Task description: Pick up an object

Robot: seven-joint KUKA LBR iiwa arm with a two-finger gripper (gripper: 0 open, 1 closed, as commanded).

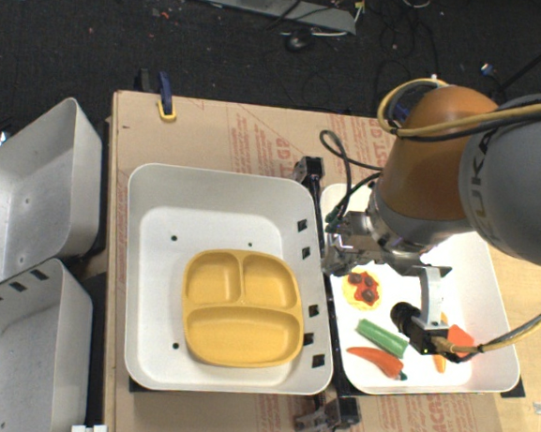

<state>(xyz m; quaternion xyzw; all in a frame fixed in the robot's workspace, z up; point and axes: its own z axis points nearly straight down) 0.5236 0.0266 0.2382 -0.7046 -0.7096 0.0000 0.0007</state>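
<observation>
A dark floor strewn with cables lies behind a cardboard-topped desk [260, 125] that carries two white bins. The fingers [348, 245] hang under the bulky wrist at the inner edge of the right bin [479, 285], close to its wall. The wrist hides them from this angle, so I cannot tell how far apart they are or whether they hold anything.

The nearest thing to pick is a small red and dark berry cluster [364, 286]. It lies just beside them, toward the near side of the bin and slightly further in. Beyond it a green piece [380, 337] lies with its long axis slanting from upper left to lower right. A red pepper [377, 361] lies near the front wall, roughly parallel to it. An orange piece [457, 338] sits further right. A short shift toward the berry cluster looks like the likeliest move.

The left bin [226, 186] holds only a yellow divided plate [242, 308], lying flat and well apart from the arm [500, 174].
</observation>
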